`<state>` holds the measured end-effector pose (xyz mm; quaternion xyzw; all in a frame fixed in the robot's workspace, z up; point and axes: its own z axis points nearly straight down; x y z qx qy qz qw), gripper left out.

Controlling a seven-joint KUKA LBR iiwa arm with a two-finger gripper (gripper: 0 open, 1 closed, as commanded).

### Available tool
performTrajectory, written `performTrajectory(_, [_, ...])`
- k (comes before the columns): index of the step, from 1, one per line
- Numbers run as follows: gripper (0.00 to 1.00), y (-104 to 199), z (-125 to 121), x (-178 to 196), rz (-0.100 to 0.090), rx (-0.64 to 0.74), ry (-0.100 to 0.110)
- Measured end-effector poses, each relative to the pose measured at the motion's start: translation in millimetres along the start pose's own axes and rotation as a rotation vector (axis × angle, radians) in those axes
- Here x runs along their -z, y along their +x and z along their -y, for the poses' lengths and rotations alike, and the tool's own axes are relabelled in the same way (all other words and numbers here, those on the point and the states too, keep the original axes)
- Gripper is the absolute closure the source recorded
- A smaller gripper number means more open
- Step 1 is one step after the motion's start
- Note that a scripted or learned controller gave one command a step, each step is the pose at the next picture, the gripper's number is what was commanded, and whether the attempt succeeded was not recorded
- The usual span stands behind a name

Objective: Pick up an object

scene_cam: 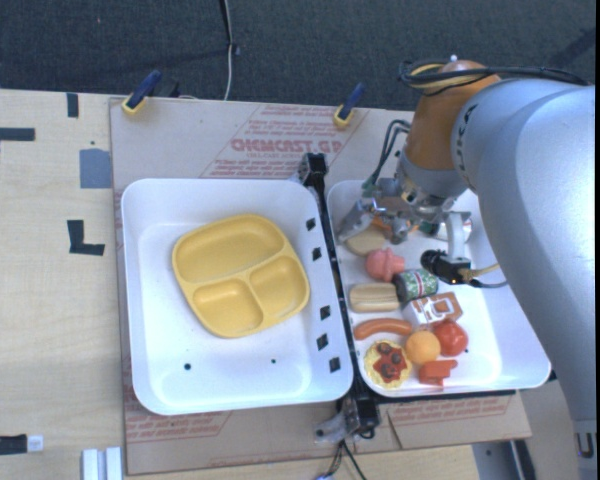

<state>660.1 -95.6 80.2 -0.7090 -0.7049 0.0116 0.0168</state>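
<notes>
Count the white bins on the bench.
2: left bin holding a yellow divided plate; right bin holding toy food, under the arm.

1. Broad, smooth grey arm casing (540,198), rounded and slightly glossy.
2. Orange band (435,128) above the wrist.
3. Thin black cables (388,158) looped beside the wrist, just above the metallic gripper (380,218).

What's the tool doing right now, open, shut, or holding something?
Tool: low over the far end of the right white bin, above the toy food; open, shut or holding cannot be told.
</notes>
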Motion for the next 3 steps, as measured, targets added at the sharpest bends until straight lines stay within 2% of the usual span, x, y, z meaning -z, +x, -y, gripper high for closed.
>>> performTrajectory(1, [0.0,-4,59,2,0.008,0.005,-0.035])
performTrajectory(2, [1.0,-3,56,13,0.007,0.008,-0.041])
performTrajectory(3, [1.0,60,69,104,0.006,0.011,-0.04])
